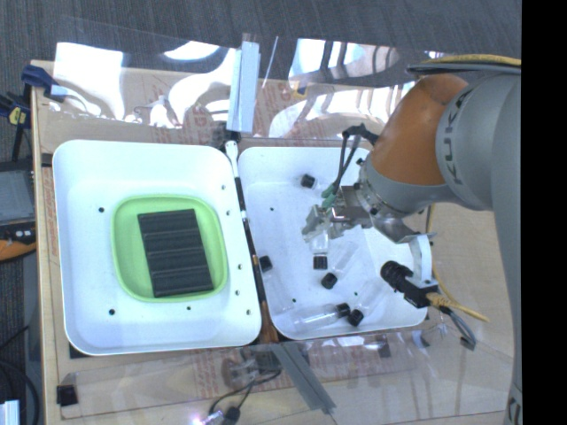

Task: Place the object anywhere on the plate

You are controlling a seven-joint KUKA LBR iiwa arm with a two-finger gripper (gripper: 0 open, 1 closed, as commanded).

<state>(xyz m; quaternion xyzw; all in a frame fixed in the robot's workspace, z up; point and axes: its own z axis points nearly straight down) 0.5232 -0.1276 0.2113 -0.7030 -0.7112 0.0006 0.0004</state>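
The dark ribbed block (176,252) lies on the green plate (126,264), at nine o'clock from the gripper (321,224); it looks stiff and light, best pinched across its long edges. The gripper's state is unclear.

Tan wooden surface (133,379), right white bin (283,308) directly under the pincer (321,224), left white bin (75,237) well apart on the pincer's far side, both touching along their inner rims, clear panel at the surface's back edge.

Open path over the bins' shared rims (241,228); dark block (177,252) covering green plate (126,264).
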